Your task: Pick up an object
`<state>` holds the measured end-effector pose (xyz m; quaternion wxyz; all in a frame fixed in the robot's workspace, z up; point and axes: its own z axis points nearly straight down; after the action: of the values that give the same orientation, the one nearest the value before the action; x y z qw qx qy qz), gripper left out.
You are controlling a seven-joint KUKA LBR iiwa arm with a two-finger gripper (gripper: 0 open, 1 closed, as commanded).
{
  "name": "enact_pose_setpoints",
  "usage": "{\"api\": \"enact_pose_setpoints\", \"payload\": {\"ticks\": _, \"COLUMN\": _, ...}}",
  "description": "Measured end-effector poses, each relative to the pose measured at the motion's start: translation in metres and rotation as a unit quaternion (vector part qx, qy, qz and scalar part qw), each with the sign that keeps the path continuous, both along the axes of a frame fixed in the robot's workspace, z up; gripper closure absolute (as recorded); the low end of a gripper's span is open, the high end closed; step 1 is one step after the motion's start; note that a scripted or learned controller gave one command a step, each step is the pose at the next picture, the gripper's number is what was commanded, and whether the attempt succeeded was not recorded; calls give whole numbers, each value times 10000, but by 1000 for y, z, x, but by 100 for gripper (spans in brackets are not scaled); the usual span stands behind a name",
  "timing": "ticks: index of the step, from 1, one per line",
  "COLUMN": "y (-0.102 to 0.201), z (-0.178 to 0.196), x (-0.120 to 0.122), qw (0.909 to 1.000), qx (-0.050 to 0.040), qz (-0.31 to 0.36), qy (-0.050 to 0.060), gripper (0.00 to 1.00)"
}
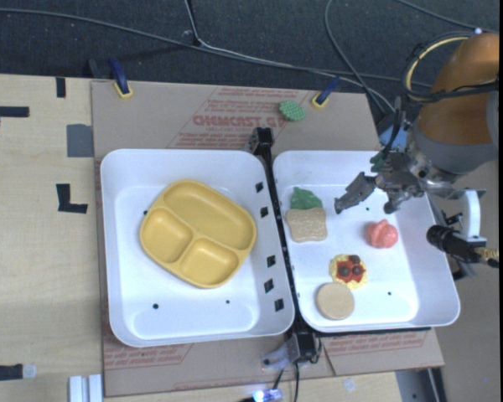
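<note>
**Still empty-handed above the right bin**

Nearest the viewer, in the right bin (436,308), lie a round tan biscuit (335,301) and a small pizza piece (349,270); farther back sit a red lump (383,234), a beige toast slice (307,224) and a green leafy piece (304,198). The gripper (373,194) hangs over this bin, fingers spread, holding nothing, probably lining up on a target. The left bin (117,249) holds a yellow divided tray (198,233). Beyond both, a green disc (292,110) rests on the cardboard.
</note>
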<state>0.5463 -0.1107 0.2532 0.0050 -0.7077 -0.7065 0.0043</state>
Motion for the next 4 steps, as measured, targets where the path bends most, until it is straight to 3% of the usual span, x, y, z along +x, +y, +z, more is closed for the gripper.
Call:
{"api": "enact_pose_setpoints", "payload": {"ticks": 1, "y": 0, "z": 6, "x": 2, "qw": 10000, "qx": -6, "qz": 15, "qy": -58, "gripper": 0}}
{"api": "enact_pose_setpoints", "payload": {"ticks": 4, "y": 12, "z": -169, "x": -1, "qw": 10000, "qx": -8, "qz": 16, "qy": -50, "gripper": 0}}
